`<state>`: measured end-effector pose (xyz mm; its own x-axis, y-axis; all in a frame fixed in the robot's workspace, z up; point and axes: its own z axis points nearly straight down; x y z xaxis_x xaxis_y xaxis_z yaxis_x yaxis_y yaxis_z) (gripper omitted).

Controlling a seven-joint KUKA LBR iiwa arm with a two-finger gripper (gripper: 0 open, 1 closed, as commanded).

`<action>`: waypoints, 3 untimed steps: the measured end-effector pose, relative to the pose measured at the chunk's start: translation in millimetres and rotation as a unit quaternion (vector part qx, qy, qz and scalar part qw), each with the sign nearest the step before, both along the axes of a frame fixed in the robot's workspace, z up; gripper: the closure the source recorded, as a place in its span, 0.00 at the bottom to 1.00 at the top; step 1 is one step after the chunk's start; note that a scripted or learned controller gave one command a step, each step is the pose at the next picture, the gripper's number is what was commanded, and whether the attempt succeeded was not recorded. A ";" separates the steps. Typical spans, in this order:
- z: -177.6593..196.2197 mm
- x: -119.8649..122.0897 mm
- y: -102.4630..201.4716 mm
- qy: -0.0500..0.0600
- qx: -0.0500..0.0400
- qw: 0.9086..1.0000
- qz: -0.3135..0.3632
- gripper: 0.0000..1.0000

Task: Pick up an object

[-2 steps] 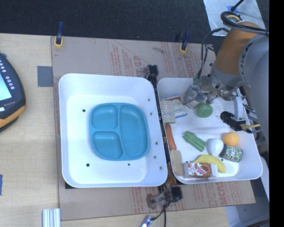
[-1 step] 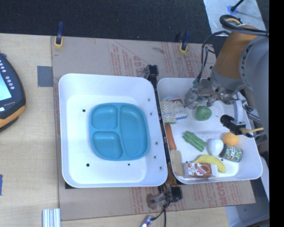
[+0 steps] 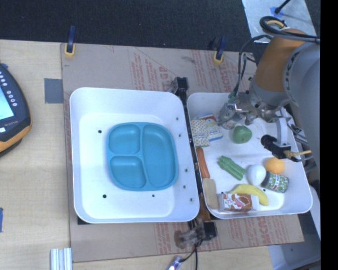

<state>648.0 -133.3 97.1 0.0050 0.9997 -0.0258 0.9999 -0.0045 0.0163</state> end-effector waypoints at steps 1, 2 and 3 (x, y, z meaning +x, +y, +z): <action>-5.1 -16.7 14.5 0.010 0.012 1.000 0.004 0.00; -5.4 -28.2 8.7 0.011 0.013 1.000 0.004 0.00; -3.8 8.7 14.1 0.009 0.012 1.000 0.003 0.00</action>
<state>656.7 -119.2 93.2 -0.0022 1.0000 -0.0022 1.0000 0.0022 -0.0009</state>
